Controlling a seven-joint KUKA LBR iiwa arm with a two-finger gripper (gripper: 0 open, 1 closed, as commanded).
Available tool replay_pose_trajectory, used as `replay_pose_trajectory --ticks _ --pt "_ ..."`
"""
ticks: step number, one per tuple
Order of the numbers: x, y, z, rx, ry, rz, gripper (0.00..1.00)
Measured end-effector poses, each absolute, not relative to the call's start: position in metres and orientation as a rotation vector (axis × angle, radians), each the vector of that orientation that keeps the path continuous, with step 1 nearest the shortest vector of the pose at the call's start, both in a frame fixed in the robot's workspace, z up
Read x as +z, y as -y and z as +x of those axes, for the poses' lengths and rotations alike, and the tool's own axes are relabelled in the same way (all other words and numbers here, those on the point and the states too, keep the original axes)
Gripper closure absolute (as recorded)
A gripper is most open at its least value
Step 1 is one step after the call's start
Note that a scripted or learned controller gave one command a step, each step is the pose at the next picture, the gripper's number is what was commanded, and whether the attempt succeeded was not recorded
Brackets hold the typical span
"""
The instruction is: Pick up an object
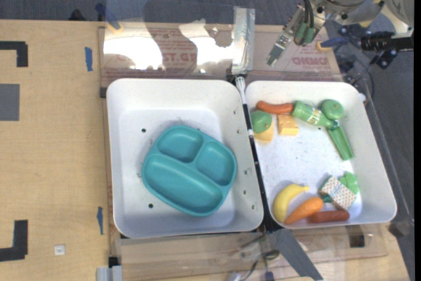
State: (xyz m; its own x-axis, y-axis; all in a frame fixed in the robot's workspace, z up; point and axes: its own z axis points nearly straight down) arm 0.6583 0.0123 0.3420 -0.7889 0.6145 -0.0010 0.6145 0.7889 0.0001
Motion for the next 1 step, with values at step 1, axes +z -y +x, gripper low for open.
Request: replay_pose_trajectory --ticks 1 --pt "0.3830 -0.0282 0.6523 0.007 -2.917 1.140 1.00"
